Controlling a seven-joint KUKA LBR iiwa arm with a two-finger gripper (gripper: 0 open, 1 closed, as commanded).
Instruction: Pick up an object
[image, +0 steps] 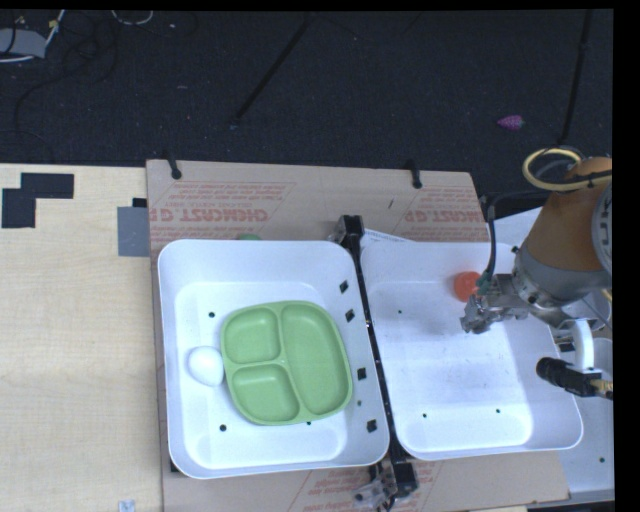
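Across the left bin (180, 300) lay a green three-compartment plate (285, 362), turned at a slight angle, with a white egg-shaped object (206, 366) touching its left edge. Black clips ran down the seam between the two bins. Further right, the right bin (450, 440) held a small orange-red ball (466, 285) near its far wall, toward the right side. Just beside that ball, to its right and a little nearer, hung the gripper (482, 318), low over the bin floor, with nothing visibly caught in it; how wide it stood I could not tell. Behind it the grey arm (560, 265) with its orange band reached in from the right.
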